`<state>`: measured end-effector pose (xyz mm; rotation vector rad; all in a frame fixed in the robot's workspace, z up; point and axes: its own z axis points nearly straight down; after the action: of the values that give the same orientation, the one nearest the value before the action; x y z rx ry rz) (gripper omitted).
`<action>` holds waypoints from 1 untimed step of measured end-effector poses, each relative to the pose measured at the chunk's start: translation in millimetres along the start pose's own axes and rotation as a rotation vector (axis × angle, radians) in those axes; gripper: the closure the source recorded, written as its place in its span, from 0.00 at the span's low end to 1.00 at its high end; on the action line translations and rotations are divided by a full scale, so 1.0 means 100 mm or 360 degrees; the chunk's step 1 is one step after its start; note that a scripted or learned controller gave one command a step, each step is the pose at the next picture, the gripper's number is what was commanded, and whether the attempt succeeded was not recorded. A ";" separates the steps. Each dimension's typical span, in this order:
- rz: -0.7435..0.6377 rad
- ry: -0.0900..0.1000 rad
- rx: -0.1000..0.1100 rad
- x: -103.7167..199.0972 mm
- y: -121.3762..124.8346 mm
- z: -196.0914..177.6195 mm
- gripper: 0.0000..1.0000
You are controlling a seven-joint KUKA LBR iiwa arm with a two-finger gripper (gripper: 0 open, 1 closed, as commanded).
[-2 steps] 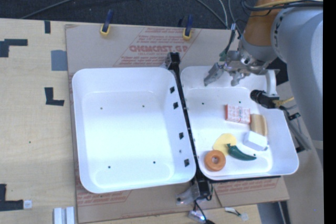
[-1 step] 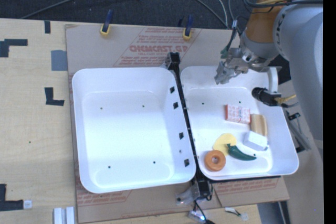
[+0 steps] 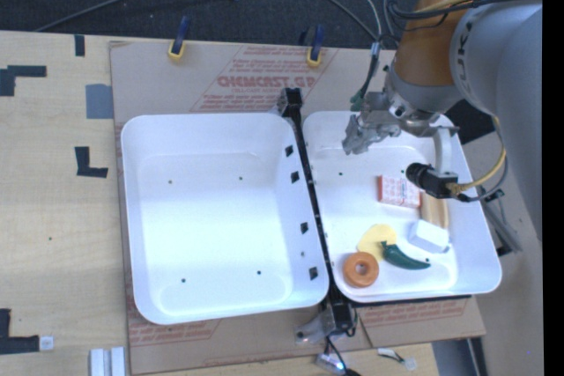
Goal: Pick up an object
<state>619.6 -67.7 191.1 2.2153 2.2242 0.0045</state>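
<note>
Cardboard covered the surface; we saw the jaws (image 3: 357, 139) over the right white bin (image 3: 339, 216), state unclear. The orange ring-shaped toy (image 3: 360, 269) looked light, stiff; grip its rim.

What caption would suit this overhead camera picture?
Robot arm reaching over the right bin, which holds a doughnut, a green pepper and a small box.

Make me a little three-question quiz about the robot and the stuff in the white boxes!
1. True or false: the orange ring lies in the left bin.
2. Which thing touches the orange ring? A) yellow piece B) red-and-white packet C) white block
3. Fill in: the gripper is over the ___ bin.

Key:
1. False, it lies in the right bin.
2. A
3. right
</note>
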 end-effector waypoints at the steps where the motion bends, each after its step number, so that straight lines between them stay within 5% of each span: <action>1: -0.0006 0.0003 -0.0002 0.83 -0.44 -0.54 1.00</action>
<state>574.8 15.4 245.1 2.2118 2.2287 0.0082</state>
